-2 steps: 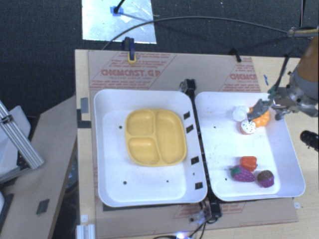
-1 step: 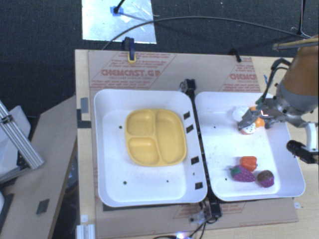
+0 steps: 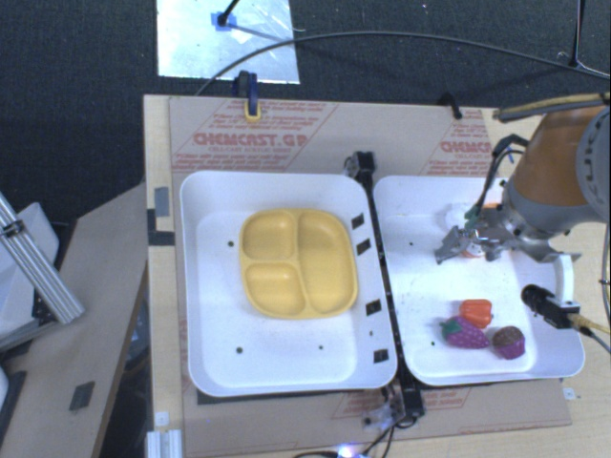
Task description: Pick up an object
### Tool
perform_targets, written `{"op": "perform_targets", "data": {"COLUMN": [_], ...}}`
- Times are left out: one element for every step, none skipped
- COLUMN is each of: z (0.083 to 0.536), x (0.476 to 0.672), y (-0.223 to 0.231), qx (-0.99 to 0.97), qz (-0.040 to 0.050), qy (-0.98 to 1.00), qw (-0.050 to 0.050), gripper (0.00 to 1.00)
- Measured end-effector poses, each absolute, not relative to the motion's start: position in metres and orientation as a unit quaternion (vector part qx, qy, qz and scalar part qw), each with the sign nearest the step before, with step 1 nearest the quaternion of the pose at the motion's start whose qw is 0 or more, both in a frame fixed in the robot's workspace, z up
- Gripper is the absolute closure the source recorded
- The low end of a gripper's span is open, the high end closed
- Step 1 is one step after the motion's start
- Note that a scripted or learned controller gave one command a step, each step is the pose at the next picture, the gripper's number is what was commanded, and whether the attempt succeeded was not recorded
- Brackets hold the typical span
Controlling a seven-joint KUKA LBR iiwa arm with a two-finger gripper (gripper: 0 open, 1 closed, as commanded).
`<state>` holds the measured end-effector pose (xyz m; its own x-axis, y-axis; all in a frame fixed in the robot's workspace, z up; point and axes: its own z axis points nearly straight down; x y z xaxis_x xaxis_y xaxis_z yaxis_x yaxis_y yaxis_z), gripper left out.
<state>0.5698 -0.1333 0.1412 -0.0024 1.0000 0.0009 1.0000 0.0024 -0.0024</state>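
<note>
In the right bin [image 3: 420, 351] lie three small toy foods near the front: an orange-red pepper [image 3: 475, 311], a purple grape bunch [image 3: 465, 334] and a dark maroon piece [image 3: 508, 342]. My gripper [image 3: 465, 244] hangs low over the back of the same bin, above and behind those toys. A small white and orange object [image 3: 460, 229] sits right at its fingers, partly hidden by them. I cannot make out whether it is held.
The left bin [image 3: 215, 351] holds a yellow divided plate [image 3: 295, 261]. A black clip row [image 3: 372, 275] runs along the seam between the bins. The arm's grey and orange wrist [image 3: 563, 165] looms over the right bin's back right corner.
</note>
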Motion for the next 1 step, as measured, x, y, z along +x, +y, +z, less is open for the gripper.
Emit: {"op": "perform_targets", "data": {"z": [0.0888], "x": [0.5694], "y": [-0.1327], "qx": [-0.707], "qz": [0.0007], "qy": [-0.707], "qw": [0.001], "gripper": [0.00]}}
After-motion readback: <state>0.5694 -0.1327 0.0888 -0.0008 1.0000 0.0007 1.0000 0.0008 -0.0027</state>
